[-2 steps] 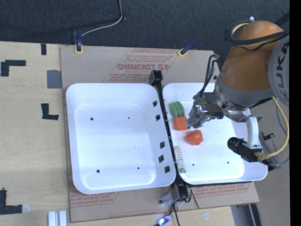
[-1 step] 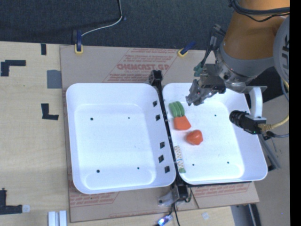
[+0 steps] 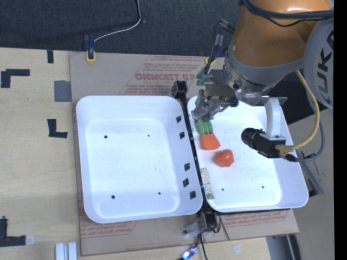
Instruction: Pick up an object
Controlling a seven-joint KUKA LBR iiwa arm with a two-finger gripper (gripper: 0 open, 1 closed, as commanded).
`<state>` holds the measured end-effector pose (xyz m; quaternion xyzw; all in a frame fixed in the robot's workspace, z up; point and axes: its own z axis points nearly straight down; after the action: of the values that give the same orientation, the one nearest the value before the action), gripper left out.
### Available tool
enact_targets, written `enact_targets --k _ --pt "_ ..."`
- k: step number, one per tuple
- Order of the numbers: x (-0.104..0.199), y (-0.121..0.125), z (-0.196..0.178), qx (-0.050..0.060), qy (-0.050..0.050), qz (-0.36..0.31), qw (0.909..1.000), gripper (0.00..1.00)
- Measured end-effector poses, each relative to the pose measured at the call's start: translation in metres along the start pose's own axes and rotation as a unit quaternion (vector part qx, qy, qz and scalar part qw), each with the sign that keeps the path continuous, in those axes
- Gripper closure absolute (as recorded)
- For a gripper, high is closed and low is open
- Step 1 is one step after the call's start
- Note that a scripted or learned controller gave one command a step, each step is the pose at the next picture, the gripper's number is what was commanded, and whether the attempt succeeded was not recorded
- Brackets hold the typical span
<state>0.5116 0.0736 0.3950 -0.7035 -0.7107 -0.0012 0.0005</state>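
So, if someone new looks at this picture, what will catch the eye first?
Most likely the big orange band of the arm at the upper right, hanging over the right bin. Below it, the gripper sits just above a carrot-like orange toy with a green top, near the bin's left wall. A small red piece lies beside it.

One fixed camera looks down at a slant on both white bins [image 3: 87,145], with the arm [image 3: 282,20] looming close from the right
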Motion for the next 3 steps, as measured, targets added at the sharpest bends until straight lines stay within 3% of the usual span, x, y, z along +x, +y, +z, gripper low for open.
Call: enact_targets --k 1,2,3 --pt "0.011 0.011 -0.144 -0.007 0.0 0.003 1.0 1.0" --pt "0.078 0.041 -0.138 0.002 -0.001 0.002 1.0 1.0" --pt "0.137 0.087 0.065 0.01 -0.004 0.003 0.9999 1.0"
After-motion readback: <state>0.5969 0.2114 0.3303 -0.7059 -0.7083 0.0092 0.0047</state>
